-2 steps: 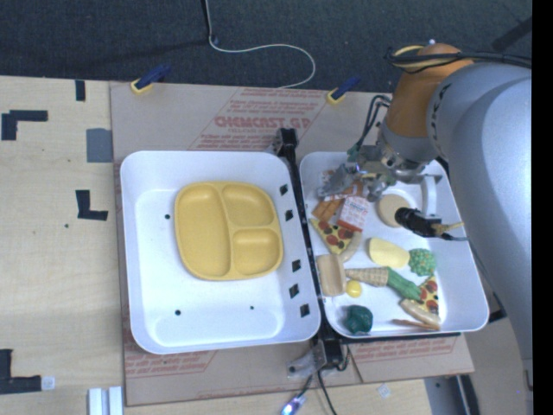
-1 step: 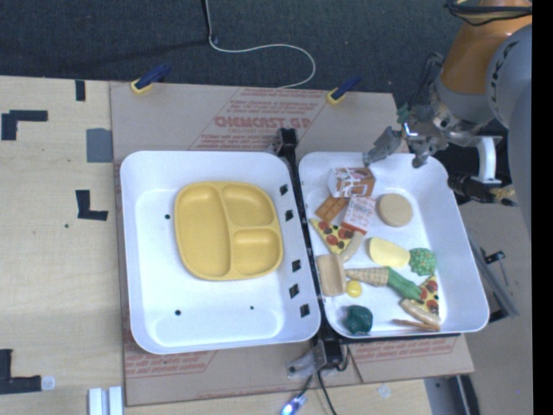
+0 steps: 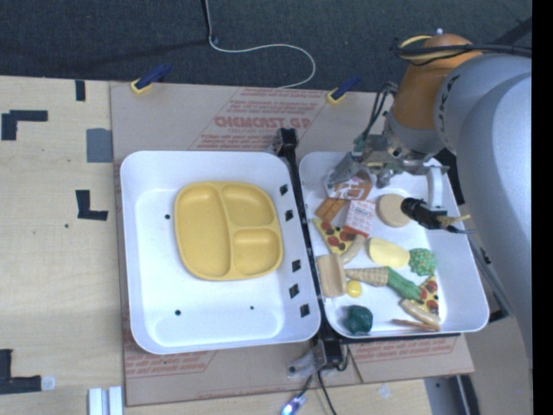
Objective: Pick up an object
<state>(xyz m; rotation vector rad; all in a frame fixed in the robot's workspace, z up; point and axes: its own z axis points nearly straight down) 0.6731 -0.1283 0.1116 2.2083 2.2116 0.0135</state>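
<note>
Camera view: gripper (image 3: 359, 169) hovers at the right bin's (image 3: 471, 305) far-left corner, above a carton (image 3: 343, 188) lying lengthwise toward that corner; its grip cannot be told.

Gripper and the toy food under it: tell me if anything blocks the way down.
Nothing visible does. The gripper sits low at the back of the right bin, right over the orange toy piece. The other toy food lies nearer the front, beside that path rather than across it.
</note>
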